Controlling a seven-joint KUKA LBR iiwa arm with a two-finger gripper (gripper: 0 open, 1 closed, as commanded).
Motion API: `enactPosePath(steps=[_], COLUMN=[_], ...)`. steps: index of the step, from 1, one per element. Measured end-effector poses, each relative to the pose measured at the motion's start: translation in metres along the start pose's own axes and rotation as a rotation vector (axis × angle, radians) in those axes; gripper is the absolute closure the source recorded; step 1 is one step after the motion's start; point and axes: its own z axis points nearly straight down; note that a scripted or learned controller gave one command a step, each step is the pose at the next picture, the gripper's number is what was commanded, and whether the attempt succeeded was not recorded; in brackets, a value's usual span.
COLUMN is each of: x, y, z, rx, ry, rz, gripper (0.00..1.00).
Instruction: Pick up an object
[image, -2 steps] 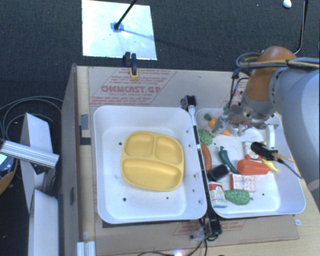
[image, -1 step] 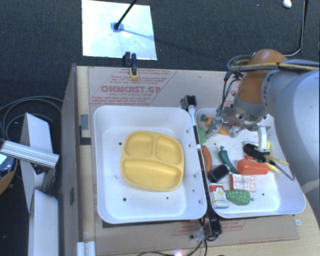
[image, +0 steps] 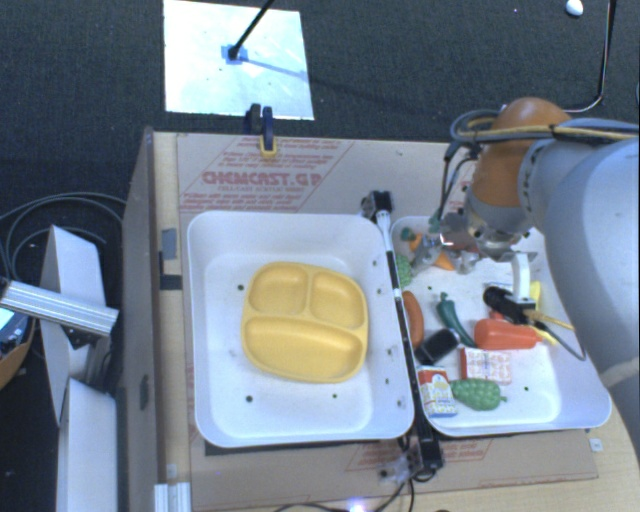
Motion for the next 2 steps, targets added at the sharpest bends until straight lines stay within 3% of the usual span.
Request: enactPosePath(steps=[2], x=[-0.0078], y=[0.0002], z=[0.0008], rx=[0.002], ry=[0.011], rz=[0.000], gripper=[0.00])
